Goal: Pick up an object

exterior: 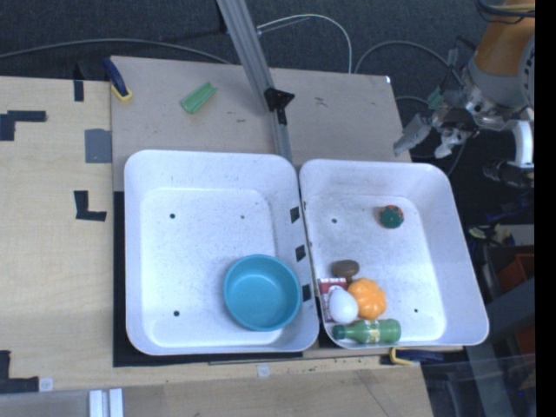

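My gripper (424, 144) hangs above the bench just beyond the far right corner of the right bin (452, 233), fingers spread open with nothing between them. In that bin lie a small green and red ball (391, 217) near the far side, and a cluster at the near left: a brown lump (345, 268), an orange fruit (368, 297), a white egg (342, 307), a red and white box (329, 286) and a green bottle (370, 331) lying on its side. A blue bowl (261, 292) sits upright in the left bin (156, 233).
A slanted metal pole (250, 46) rises behind the bins, clamped at their shared far edge. A green block (198, 97) and a blue and yellow clamp (116, 80) lie on the board behind the left bin. Cables trail over the dark floor at the back.
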Tool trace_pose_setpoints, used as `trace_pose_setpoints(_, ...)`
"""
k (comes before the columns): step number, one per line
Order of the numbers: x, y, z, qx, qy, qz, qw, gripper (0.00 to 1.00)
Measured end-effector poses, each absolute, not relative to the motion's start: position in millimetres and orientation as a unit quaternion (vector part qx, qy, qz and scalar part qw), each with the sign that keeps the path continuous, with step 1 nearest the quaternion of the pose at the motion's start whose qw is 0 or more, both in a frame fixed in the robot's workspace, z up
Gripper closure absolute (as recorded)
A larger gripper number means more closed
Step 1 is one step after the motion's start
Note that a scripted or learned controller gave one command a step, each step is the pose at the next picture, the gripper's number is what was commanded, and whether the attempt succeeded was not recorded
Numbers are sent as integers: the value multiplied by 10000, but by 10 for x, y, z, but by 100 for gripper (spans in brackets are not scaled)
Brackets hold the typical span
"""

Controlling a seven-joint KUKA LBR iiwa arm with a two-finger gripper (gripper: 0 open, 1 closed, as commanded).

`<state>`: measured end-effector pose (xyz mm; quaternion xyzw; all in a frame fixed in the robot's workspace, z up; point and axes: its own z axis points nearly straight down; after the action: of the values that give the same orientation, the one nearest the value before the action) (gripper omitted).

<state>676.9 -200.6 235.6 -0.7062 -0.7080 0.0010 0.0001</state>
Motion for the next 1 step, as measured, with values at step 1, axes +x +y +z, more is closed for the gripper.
trace_pose_setpoints(1,6769,-2007,2356,-7063,-7079,13,0,0)
